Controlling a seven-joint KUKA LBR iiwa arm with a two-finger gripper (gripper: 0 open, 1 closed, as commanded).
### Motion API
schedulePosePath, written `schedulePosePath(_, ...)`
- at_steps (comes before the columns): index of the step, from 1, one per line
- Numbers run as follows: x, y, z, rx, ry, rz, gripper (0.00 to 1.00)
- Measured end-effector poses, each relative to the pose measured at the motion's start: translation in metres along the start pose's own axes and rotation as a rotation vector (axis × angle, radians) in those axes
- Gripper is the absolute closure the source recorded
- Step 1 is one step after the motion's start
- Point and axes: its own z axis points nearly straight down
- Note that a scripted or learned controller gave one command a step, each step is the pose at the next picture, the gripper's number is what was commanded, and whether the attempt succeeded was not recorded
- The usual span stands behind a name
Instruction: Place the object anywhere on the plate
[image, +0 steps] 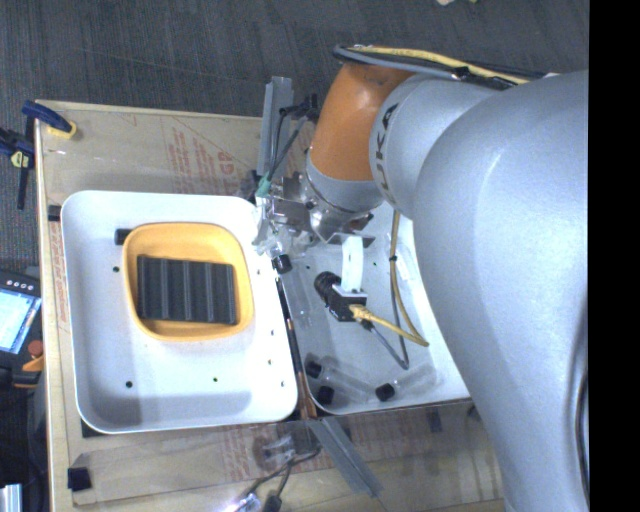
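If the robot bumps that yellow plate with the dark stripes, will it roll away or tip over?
Probably not. The yellow plate lies flat and low in the left bin, so it would likely slide instead of tipping. Its squarish shape with rounded corners gives it little chance of rolling. It looks stiff, not floppy.

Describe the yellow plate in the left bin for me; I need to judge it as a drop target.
The plate is a rounded-rectangle dish with a thick yellow-orange rim that looks like smooth plastic. Its sunken middle is dark grey and ribbed, with several raised bars running front to back. It lies flat on the floor of the left white bin, in the bin's far half and slightly left of centre. Nothing can be seen lying on it, and only the bin floor touches it. The end effector sits to its right, apart from it.
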Motion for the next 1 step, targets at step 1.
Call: schedulePosePath(1, -0.0001, 0.0000, 0.0000, 0.000, 0.000, 0.000, 0.00)
